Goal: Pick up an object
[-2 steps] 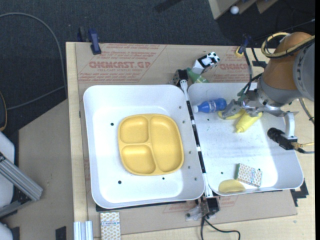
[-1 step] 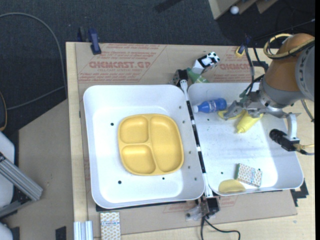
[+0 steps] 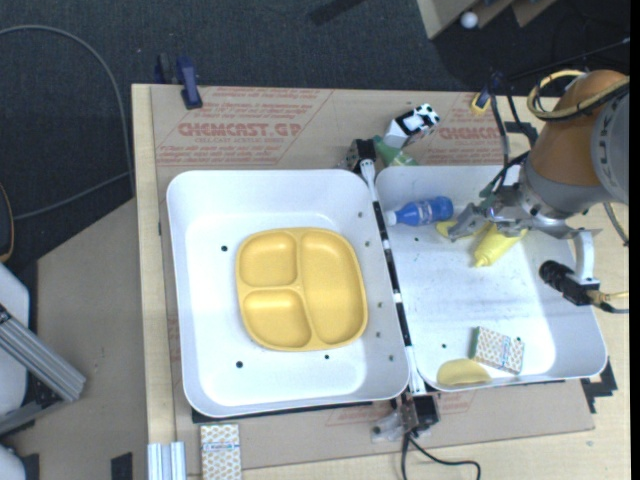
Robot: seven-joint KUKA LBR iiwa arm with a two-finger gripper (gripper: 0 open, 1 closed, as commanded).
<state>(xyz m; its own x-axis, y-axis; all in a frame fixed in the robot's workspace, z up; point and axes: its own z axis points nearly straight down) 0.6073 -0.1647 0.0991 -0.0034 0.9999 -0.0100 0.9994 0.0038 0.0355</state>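
Observation:
In the right bin (image 3: 560, 368) lie a blue bottle (image 3: 422, 211) at the far left, a yellow squeeze-bottle-like object (image 3: 490, 248) in the far middle, a small patterned packet (image 3: 499, 349) and a pale yellow oval piece (image 3: 462, 373) near the front wall. The grey arm with its orange band comes in from the right. My gripper (image 3: 478, 218) hangs low at the far end of the right bin, just right of the blue bottle and over the upper end of the yellow object. Whether it touches the yellow object cannot be made out.
The left bin (image 3: 200, 368) holds a yellow three-compartment plate (image 3: 300, 288). A black-and-white item (image 3: 415, 123) stands on the cardboard behind the bins. A black part of the arm (image 3: 565, 280) hangs over the right bin's right side.

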